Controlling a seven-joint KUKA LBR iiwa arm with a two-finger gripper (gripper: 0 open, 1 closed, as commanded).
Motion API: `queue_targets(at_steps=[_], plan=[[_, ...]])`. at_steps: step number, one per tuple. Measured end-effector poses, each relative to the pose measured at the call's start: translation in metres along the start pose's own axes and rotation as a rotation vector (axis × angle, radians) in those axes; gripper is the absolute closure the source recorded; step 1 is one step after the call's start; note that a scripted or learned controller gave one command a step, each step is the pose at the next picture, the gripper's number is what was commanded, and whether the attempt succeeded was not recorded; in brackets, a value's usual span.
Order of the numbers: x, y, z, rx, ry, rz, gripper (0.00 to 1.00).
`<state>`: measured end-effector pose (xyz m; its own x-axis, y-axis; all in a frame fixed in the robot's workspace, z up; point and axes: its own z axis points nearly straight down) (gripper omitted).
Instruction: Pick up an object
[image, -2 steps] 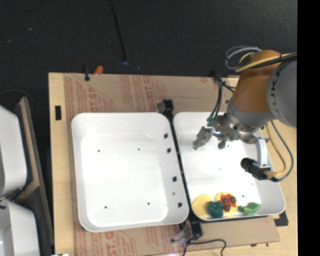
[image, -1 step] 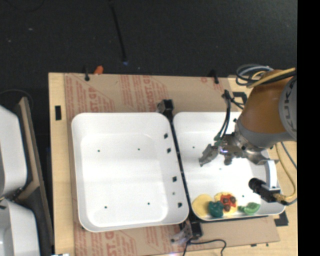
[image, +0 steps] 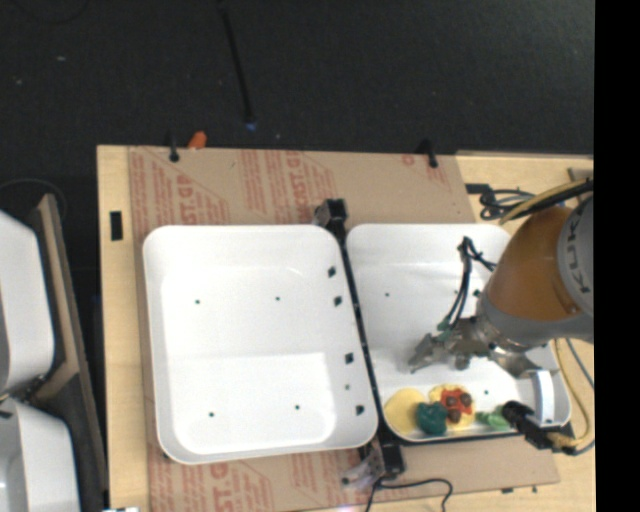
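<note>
Several small objects lie bunched along the near edge of the right bin (image: 400, 260): a flat yellow piece (image: 402, 408), a teal lump (image: 431, 420), a red and orange toy (image: 457, 400) and a small green piece (image: 494, 419). My gripper (image: 428, 352) hangs over the right bin, just beyond the pile and slightly to its left. It looks open, with nothing between its fingers. The grey arm with its orange band (image: 535, 275) comes in from the right and covers the bin's right side.
The left bin (image: 180, 270) lies beside the right one, with a black divider strip (image: 350, 320) between them. Both rest on a brown cardboard sheet (image: 250, 185) on the bench. Cables (image: 500, 205) trail at the far right.
</note>
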<state>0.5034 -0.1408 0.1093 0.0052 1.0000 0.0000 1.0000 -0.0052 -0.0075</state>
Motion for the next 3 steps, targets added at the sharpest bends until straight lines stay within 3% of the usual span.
queue_targets(at_steps=[1,2,3], plan=[[0.013,-0.013,-0.096,-0.017,-0.001,-0.006,0.00],[-0.052,-0.001,0.013,0.001,0.001,0.000,0.00],[-0.051,-0.013,-0.066,-0.015,-0.002,-0.004,0.00]])
